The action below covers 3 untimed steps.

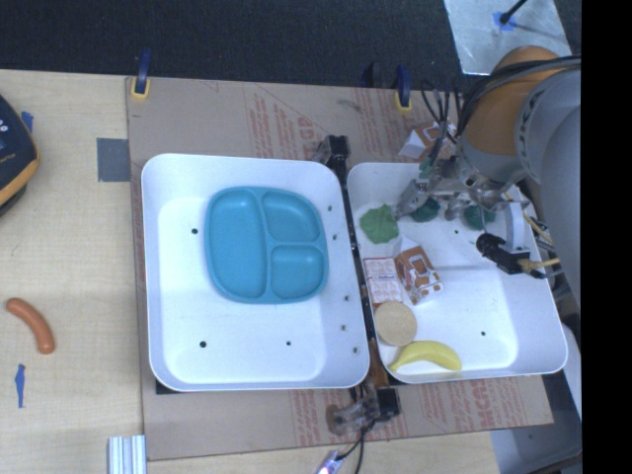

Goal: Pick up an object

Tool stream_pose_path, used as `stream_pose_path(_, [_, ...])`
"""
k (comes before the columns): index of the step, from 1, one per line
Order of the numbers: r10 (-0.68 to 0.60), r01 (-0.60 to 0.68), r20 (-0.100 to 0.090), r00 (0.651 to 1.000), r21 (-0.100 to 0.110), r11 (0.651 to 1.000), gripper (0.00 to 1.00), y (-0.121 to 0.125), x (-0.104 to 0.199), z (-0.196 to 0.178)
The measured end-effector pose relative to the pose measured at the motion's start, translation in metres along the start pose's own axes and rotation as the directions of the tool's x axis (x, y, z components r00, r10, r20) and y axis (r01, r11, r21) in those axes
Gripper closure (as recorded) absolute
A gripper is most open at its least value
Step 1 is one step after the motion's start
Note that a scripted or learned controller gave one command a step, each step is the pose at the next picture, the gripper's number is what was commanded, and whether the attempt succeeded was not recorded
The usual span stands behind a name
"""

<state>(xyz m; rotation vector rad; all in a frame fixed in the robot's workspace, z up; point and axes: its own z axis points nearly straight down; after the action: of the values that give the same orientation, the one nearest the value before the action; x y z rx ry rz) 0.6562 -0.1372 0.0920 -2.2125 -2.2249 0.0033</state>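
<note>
Right bin (513, 349) as landmark. Arm (533, 117) enters over its far right corner. Pincer (439, 200) hangs at the far wall; finger state cannot be told. Green piece (378, 223), nearest object, lies just left of pincer. Banana (427, 357) at near wall, long axis left-right.

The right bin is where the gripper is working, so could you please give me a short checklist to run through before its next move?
1. Gripper over the right bin: ok, at its far edge.
2. Object between the fingers: cannot tell, view too cluttered there.
3. Nearest target: ok, green leafy piece lies just left of the gripper.
4. Other items reachable: ok, brown packet, round cracker and banana lie apart from the gripper.
5. Blue divided plate sits in the left bin: ok.
</note>
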Motion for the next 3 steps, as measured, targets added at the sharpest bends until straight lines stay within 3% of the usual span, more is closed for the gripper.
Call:
stream_pose_path(1, [0.002,-0.002,0.002,1.0,0.0,1.0,0.0,-0.074,0.026,0.001])
stream_pose_path(2, [0.001,-0.001,0.002,1.0,0.0,1.0,0.0,-0.125,0.022,0.001])
stream_pose_path(3, [0.002,-0.002,0.002,1.0,-0.003,1.0,0.0,-0.041,-0.047,0.0])
